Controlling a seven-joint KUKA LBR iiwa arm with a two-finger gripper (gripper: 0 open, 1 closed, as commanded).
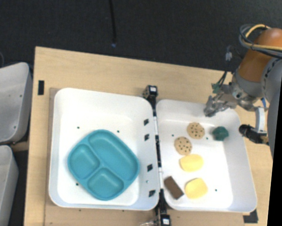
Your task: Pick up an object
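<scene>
In the right bin [233, 187] lie two round tan cookies [196, 130] [182, 145], two yellow pieces [191, 163] [196, 188], a brown block [174, 188] and a small dark green lump [221, 133]. My gripper [212, 109] hangs over the far edge of the right bin, up and to the right of the upper cookie and left of the green lump. Nothing is visible between its fingertips. The arm's orange band [259, 60] rises behind it at the right.
The left bin [66, 107] holds a teal divided plate [103, 164]. A black clip [150, 91] sits at the far end of the seam between the bins. A white chair-like object [2, 103] stands left of the bench.
</scene>
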